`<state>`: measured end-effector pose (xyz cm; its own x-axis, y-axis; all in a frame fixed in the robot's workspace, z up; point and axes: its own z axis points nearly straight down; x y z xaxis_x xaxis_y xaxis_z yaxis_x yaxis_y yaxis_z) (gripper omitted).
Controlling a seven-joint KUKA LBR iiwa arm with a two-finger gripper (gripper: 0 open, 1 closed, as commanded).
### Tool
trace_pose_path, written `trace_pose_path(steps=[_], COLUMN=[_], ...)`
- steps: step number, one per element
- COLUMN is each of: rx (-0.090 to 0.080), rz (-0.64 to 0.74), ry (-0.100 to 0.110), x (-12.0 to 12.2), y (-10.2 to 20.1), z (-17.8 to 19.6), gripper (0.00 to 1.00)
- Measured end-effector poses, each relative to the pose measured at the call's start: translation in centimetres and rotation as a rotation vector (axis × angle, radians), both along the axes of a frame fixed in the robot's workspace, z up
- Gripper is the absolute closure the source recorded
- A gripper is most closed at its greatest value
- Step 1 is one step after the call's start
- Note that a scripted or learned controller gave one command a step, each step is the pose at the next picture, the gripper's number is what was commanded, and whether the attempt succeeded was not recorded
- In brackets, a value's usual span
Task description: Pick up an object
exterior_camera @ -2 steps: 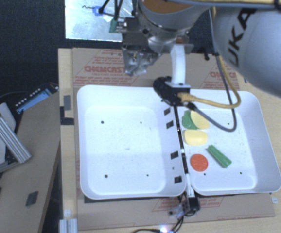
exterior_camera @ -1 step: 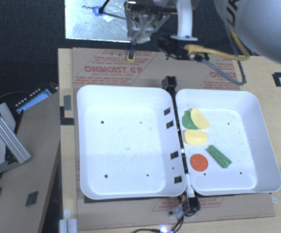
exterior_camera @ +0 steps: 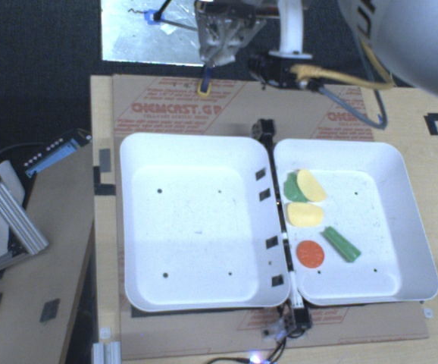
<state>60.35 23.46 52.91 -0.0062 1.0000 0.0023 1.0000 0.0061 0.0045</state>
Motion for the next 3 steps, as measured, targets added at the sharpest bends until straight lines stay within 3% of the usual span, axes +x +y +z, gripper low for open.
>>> trace_pose_path(steps=[3], rx=[0.003], rz=[0.011], ry=[-0.005], x=[0.0], y=[0.1], z=[3.4], gripper=[1.00])
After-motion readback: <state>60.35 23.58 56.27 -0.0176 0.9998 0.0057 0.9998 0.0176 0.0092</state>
